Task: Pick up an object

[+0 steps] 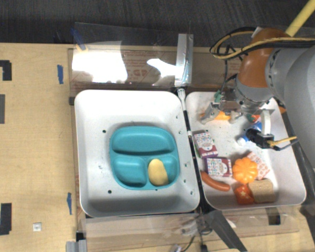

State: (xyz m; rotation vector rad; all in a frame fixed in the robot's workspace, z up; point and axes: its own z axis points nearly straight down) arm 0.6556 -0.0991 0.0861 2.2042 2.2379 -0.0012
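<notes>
The gripper (pixel 220 111) hangs low in the upper part of the right bin (pixel 294 190), and I cannot tell how it is set or if it has anything. Below it lie 2 small cartons (pixel 210 154), a sausage (pixel 215 182), a little orange pumpkin (pixel 245 170) and a brown block (pixel 263 189). In the left bin (pixel 89 140) sits a blue tray (pixel 142 156) with a yellow potato (pixel 157 172) in its lower right part.

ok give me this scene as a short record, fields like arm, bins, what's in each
arm: grey with orange band, reaching in from the right over the right bin's far end
gripper: low in the right bin
left bin: teal divided tray with a yellow potato-like item
right bin: small cartons, orange pumpkin, sausage, brown block
held: nothing visibly
</notes>
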